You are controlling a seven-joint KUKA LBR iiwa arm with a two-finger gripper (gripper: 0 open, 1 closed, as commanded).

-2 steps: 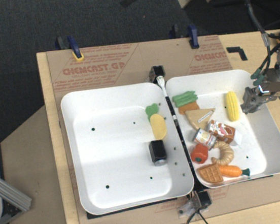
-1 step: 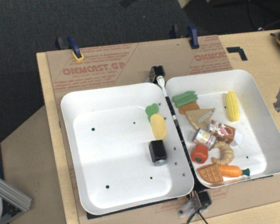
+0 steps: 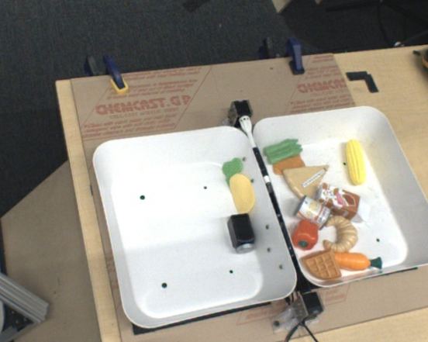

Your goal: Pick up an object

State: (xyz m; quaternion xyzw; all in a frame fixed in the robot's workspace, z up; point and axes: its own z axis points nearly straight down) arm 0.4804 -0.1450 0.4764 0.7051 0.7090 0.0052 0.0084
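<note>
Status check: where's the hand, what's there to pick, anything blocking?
No hand over the bins. Left bin: yellow-and-green toy and black block, near the divider. Right bin: crowded toy food, corn cob apart. Nothing on top of them.

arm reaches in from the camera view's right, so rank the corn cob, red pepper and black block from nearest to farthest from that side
1. corn cob, far right part of the right bin
2. red pepper, left part of the same bin
3. black block, in the left bin, near the divide
</note>
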